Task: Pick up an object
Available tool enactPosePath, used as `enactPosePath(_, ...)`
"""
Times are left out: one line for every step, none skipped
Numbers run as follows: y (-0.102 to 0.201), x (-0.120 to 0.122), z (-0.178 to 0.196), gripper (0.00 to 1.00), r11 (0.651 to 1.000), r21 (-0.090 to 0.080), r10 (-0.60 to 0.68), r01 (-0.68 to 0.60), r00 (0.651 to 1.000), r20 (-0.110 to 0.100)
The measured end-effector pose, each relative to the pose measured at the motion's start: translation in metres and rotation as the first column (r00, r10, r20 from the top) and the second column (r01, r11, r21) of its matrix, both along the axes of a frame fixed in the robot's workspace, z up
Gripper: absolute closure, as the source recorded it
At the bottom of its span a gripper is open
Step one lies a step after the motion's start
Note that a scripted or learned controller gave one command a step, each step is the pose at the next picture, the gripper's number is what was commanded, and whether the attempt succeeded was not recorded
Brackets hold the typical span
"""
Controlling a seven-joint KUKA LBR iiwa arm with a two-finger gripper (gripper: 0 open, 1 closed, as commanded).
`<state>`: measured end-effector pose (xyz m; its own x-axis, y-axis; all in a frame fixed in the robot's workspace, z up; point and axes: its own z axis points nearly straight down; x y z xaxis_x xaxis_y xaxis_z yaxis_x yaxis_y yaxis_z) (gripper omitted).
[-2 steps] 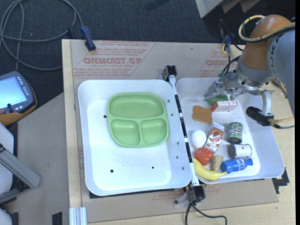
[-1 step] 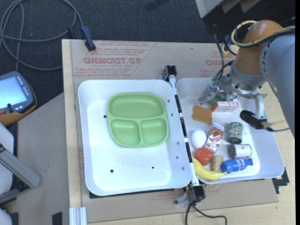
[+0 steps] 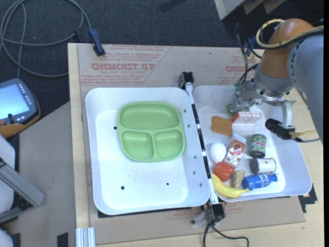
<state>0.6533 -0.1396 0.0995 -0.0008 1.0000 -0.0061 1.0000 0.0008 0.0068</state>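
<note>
object: red-white carton (image 3: 248,117) | lying flat | right bin, far end, beside brown slice (image 3: 222,125)

Light falls evenly and fairly bright from above, so the two white bins (image 3: 103,138) look a little washed out and cast only thin, soft shadows. The picture is slightly soft and grainy all over. Near the gripper (image 3: 240,103), small things blur at their edges; the dark floor (image 3: 41,24) far from it stays dim.
</note>
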Motion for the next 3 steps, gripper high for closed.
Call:
enactPosePath(0.000,0.000,0.000,0.00,1.000,0.000,0.000,0.000,1.000,0.000)
enactPosePath(0.000,0.001,0.010,1.00,1.000,-0.001,0.001,-0.001,1.000,0.003)
enactPosePath(0.000,0.000,0.010,0.00,1.000,-0.001,0.000,0.000,1.000,0.002)
